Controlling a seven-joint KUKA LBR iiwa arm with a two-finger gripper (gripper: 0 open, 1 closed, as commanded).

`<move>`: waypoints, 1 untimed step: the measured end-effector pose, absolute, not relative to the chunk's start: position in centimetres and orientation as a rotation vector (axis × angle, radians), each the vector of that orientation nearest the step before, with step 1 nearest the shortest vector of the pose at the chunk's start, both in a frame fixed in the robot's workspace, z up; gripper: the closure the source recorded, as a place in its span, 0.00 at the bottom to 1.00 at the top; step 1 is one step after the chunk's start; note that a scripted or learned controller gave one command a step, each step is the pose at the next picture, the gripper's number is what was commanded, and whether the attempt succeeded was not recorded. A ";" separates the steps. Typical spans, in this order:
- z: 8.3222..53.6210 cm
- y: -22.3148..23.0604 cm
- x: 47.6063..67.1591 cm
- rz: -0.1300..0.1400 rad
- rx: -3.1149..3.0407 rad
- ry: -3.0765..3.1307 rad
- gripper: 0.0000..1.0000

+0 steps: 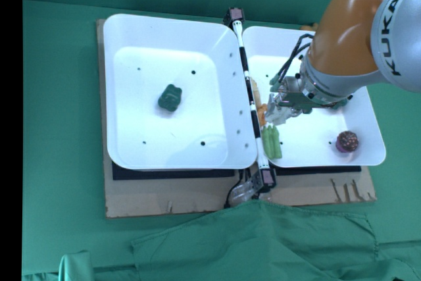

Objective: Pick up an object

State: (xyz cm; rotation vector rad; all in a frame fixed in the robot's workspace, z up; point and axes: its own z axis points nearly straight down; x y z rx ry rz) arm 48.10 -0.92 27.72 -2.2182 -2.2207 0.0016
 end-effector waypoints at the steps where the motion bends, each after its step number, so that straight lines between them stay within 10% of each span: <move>1: 22.3 -10.0 49.0 0.008 -2.236 -2.206 1.00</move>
